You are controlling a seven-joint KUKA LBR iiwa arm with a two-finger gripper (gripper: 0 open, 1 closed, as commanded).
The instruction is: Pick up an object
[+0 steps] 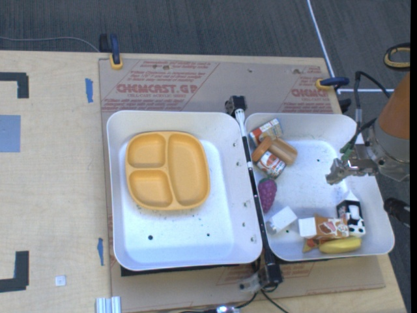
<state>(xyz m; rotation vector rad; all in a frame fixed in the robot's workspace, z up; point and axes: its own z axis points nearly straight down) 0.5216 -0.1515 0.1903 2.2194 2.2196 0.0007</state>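
Two white bins (pixel 124 194): left, one orange divided plate (pixel 167 170); right, roughly nine small toy foods (pixel 273 155), plus gripper (pixel 339 173), finger state unclear.

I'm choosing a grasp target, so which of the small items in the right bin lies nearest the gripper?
The small black-and-white carton, just below the gripper by the right wall; the other items lie farther left or lower.

bench (pixel 45 194): pale wood | on it: cardboard sheet (pixel 195 87) | on sheet: two white bins (pixel 117 194)
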